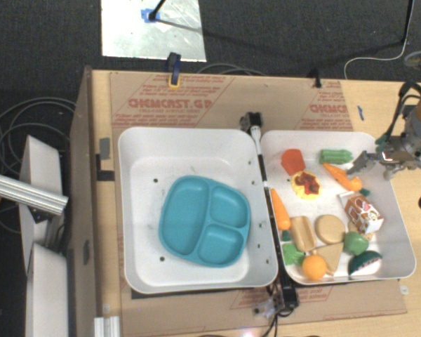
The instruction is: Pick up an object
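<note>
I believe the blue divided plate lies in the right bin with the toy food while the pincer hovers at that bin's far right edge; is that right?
Not quite: the blue divided plate lies in the left bin, apart from the toy food. The rest stands: the camera view shows the toy food in the right bin and the pincer at its far right edge.

We note a blue divided plate (204, 220), white bins (137, 188), an orange carrot (342, 176), a green pod (335, 156).
</note>
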Available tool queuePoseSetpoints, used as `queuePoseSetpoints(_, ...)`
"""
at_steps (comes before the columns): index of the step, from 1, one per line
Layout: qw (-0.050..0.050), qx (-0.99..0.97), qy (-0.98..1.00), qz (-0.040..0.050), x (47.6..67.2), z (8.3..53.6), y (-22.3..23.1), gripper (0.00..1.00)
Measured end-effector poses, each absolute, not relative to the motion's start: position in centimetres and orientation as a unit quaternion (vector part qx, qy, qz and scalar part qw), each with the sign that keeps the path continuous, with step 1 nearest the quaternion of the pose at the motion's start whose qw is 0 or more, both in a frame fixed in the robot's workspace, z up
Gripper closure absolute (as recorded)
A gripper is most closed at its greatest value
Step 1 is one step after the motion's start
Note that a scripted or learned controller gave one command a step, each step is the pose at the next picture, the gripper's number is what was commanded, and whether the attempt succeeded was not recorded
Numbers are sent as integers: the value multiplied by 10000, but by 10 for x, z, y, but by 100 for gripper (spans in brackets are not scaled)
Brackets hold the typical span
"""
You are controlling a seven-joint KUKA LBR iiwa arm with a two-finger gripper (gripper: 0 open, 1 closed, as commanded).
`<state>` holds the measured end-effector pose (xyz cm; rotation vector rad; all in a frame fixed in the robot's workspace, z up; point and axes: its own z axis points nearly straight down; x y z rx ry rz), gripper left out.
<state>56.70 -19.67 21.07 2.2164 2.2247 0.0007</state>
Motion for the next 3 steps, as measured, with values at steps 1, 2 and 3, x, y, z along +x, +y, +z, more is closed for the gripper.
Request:
queuePoseSetpoints(1, 17, 7040, 7102, 9, 642, 79, -185, 0)
queuePoseSetpoints(2, 32, 7044, 7098, 15, 641, 96, -187, 100)
queuePoseSetpoints(3, 14, 7035, 7107, 23, 641, 140, -121, 100)
